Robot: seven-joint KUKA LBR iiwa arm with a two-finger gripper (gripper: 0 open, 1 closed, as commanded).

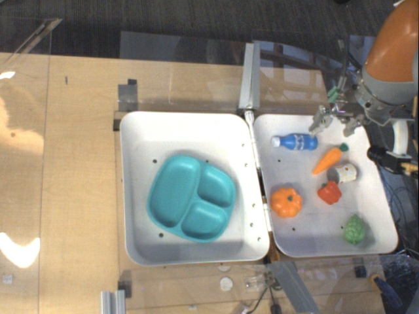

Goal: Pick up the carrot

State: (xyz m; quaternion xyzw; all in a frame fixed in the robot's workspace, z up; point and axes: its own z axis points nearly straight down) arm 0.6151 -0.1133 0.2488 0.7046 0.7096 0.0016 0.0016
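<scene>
The orange carrot [327, 160], with its green top pointing to the upper right, lies slanted in the right bin [308, 241], toward the bin's far right part. My gripper [334, 124] hangs over the bin's far edge, a little beyond and above the carrot. Its two fingers [319, 123] are spread apart with nothing between them, so it is open. The arm's orange band [393, 41] rises at the upper right.
In the right bin, a blue bottle [294, 142] lies left of the carrot. A small white can [345, 173], a red pepper [329, 193], an orange pumpkin [286, 201] and a green vegetable [354, 229] lie nearer. The left bin [137, 175] holds a teal divided plate [192, 197].
</scene>
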